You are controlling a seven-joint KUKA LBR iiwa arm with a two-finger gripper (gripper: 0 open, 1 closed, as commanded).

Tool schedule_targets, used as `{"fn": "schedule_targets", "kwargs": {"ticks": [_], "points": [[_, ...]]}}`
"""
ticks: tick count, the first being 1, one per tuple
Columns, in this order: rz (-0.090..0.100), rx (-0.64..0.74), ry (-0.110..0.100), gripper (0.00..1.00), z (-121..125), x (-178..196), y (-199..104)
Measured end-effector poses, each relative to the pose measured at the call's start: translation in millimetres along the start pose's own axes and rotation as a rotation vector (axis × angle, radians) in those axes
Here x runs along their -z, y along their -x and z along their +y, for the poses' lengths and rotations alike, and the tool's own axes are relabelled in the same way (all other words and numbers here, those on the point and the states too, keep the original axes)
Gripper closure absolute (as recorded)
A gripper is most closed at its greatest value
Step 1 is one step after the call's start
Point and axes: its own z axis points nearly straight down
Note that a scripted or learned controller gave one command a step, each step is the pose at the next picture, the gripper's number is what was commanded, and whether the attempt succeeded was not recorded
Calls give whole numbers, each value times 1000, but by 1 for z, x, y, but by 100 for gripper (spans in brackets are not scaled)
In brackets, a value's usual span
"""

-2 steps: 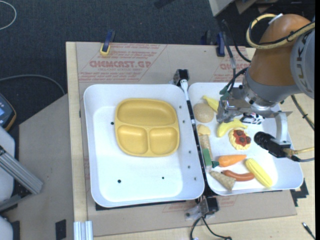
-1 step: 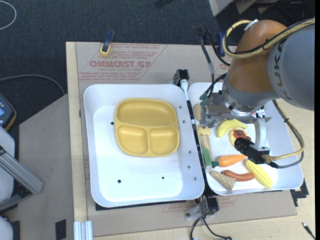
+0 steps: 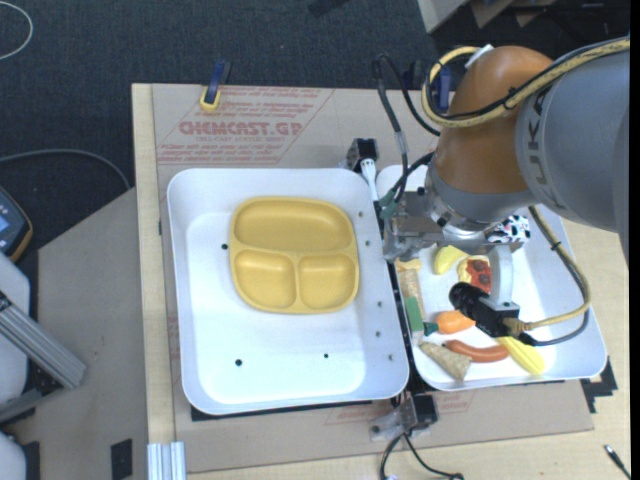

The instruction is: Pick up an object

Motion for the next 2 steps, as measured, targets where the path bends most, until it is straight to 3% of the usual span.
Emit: {"fn": "schedule_targets", "kwargs": {"ticks": [1,2], "points": [[-1,-1,6,100,4,16,-11],[-2,-5,1,100,0,9,5]]}}
